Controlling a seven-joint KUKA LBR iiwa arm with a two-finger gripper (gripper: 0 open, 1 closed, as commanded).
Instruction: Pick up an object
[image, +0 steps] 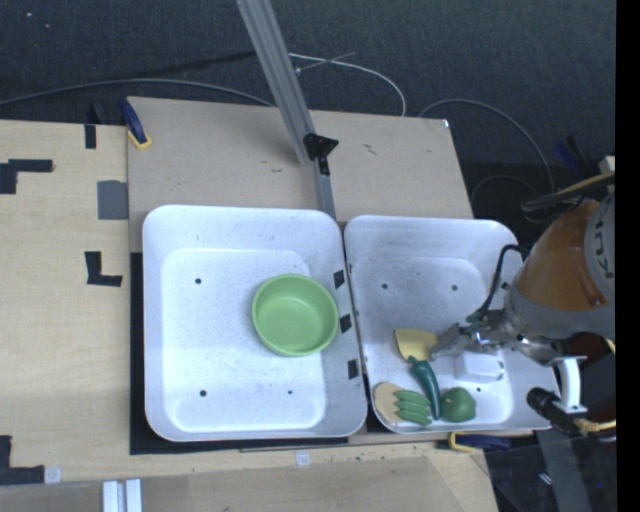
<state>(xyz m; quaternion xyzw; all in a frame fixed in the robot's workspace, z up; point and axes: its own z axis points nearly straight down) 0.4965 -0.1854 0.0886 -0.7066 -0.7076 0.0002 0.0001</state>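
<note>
Two shallow white bins, side by side on bench. Left bin (180, 300): one green bowl (294, 315), upright, right of centre, apart from walls. Right bin (420, 250): cluster at near end, comprising yellow spatula-like piece (414, 344), dark green handled tool (426, 382) lying over it and running toward near wall, ridged green-and-tan item (402, 405) at near left corner, round green piece (458, 404) just beside tool's lower end, pale whitish block (481, 367) hard to tell from bin floor.

Gripper (466, 336): low inside right bin, tip just beside yellow piece, above cluster. State of end effector: cannot tell, too blurred and small. Nothing visibly between fingertips.

Step in hand, judged: approach and descent on cluster; pick not yet secured. Likely target: yellow piece or dark green tool, uncertain which.

Next move calls for: settling squarely over one item, closing, lifting straight. Risk: overlapping items, crowded near wall, glancing contact.
</note>
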